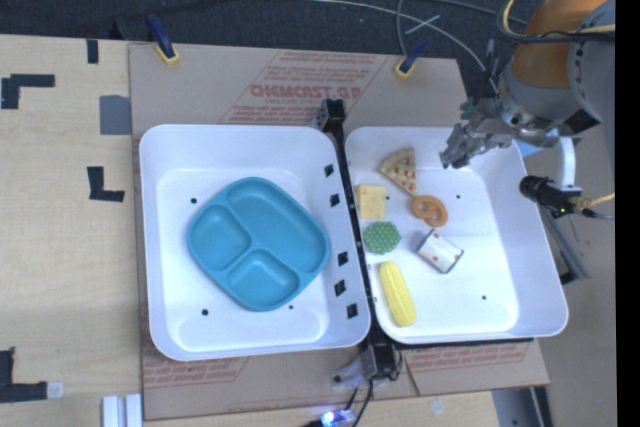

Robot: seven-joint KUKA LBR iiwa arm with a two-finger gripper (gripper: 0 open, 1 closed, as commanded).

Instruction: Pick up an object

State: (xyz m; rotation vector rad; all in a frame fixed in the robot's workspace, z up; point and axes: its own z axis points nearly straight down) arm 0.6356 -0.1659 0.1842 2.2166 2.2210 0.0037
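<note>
The right bin [530, 305] holds several small toy foods: a pizza slice [399, 169], a yellow cheese square [371, 201], a pretzel [430, 210], a green round piece [381, 237], a white and brown cup-like piece [439, 252] and a corn cob [397, 293]. My gripper [459, 152] hangs over the bin's back right part, right of the pizza slice and above the pretzel. Nothing shows between its fingers.
The left bin [160, 165] holds a blue divided tray [258, 242]. A black divider strip [343, 215] runs between the bins. Cables [420, 5] cross the dark area behind the bench. Cardboard [290, 85] lies under both bins.
</note>
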